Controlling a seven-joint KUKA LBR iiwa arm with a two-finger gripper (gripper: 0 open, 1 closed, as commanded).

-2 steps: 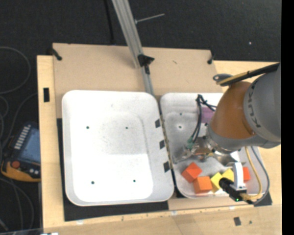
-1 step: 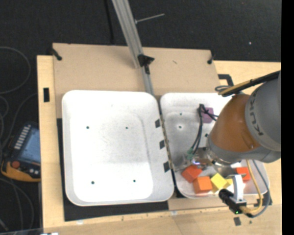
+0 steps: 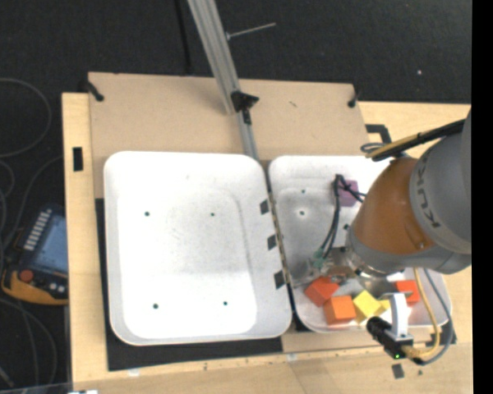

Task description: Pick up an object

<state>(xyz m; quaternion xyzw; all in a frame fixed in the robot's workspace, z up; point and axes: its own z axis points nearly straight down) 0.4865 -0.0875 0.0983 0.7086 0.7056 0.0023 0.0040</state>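
Overhead and at a slant, a pale brown worktop (image 3: 172, 113) sits on a dark floor. At far left, off the worktop, a handheld controller with a blue screen (image 3: 43, 249) lies among loose dark cables (image 3: 16, 138). A thin metal pole (image 3: 218, 48) runs diagonally from the top of the view down to the gap between two shallow white bins.

The left bin (image 3: 189, 245) is wide, with rounded corners, and its floor shows four small dark dots. The right bin (image 3: 300, 187) sits just beside it, with their rims almost touching.

All the loose objects are in the right bin. A small purple piece (image 3: 350, 189) lies near the bin's far wall, with a thin dark cord (image 3: 335, 216) curving down beside it. Near the front wall lies a tight cluster: an orange-red block (image 3: 320, 290), an orange block (image 3: 340, 309) touching it on the front right, and a yellow block (image 3: 367, 304) just right of that. A second orange-red piece (image 3: 407, 288) shows further right, partly hidden.

The grey arm (image 3: 448, 195) reaches in from the right, its orange band covering much of the right bin. The pincer (image 3: 335, 263) is low over the bin, just behind the cluster of blocks. The wrist hides it from above, so I cannot tell whether it is open or closed, or whether it grips anything.
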